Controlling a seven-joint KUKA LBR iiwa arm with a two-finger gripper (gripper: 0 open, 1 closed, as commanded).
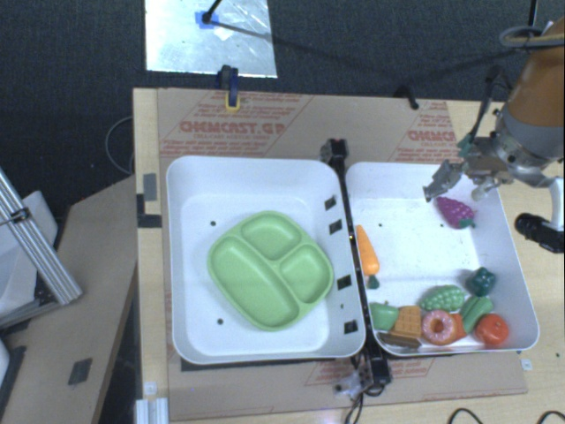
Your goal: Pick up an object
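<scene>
Purple grapes [455, 211] are lying near the right bin's [415, 177] far edge, just below the gripper [461, 182], whose fingers are spreading open and empty; an off-centre descent risks nudging them aside.

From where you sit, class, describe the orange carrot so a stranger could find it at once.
Start at the right-hand white bin, which holds the toy food. Follow its left wall, beside the divider between the bins, to the carrot lying alone about halfway down. It is long, orange and tapered, with a green end, well apart from the cluster of toys in the bin's near corner.
</scene>
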